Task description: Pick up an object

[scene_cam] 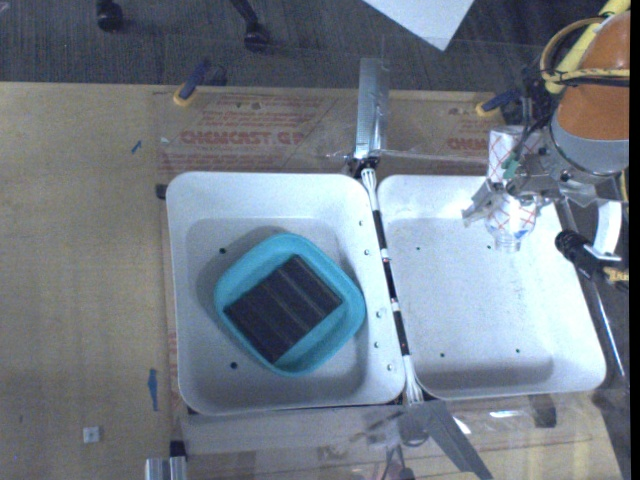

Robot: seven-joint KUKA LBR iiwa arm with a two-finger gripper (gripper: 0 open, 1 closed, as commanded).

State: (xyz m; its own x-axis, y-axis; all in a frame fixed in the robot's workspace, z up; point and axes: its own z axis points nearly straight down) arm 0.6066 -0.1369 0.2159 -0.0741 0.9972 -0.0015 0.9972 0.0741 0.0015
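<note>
A light blue, rounded square dish [340, 313] lies tilted in the left bin [190, 268]. A dark grey ribbed block [282, 306] rests inside it. My gripper [505, 208] hangs over the far right part of the right bin [480, 358], below the arm's orange band [600, 53]. A small pale, see-through thing with red and blue marks [509, 230] sits right at the gripper's tip. Whether it is gripped or merely lies beneath is unclear.
A metal divider post [371, 108] stands behind the seam between the two bins. The arm's grey body and cables [590, 148] crowd the right bin's far right corner. A black part [580, 253] juts over that bin's right rim.
</note>
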